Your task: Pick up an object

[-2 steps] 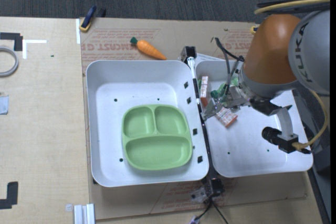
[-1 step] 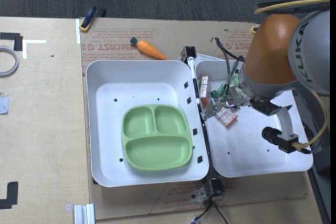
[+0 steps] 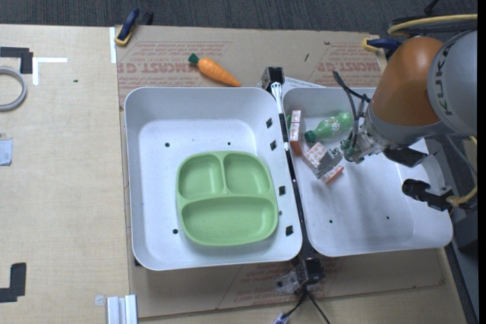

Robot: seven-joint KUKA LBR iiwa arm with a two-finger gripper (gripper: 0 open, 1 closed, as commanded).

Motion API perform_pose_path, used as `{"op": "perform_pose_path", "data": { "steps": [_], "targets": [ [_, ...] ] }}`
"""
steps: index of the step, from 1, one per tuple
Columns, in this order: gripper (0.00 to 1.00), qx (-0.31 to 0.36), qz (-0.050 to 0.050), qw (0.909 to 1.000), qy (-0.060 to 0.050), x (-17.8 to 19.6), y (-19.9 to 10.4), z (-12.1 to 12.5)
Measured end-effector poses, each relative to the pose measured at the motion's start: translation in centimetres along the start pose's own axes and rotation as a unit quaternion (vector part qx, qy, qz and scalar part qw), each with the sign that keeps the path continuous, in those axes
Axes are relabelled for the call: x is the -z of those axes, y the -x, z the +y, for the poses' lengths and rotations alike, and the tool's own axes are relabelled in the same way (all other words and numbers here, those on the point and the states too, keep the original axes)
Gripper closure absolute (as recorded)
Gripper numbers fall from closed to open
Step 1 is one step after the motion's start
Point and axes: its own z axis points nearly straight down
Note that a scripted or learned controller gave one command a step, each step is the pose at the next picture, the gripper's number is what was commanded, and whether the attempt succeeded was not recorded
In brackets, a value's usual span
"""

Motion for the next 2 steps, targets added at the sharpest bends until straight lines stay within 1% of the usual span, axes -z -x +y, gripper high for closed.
{"op": "perform_pose_path", "data": {
  "steps": [1,2],
  "targets": [
    [1.0,-0.002,0.0,1.0,0.001,0.96,0.04,0.03],
    [0.0,-0.001,0.0,1.0,0.001,0.96,0.04,0.03]
  ]
}}
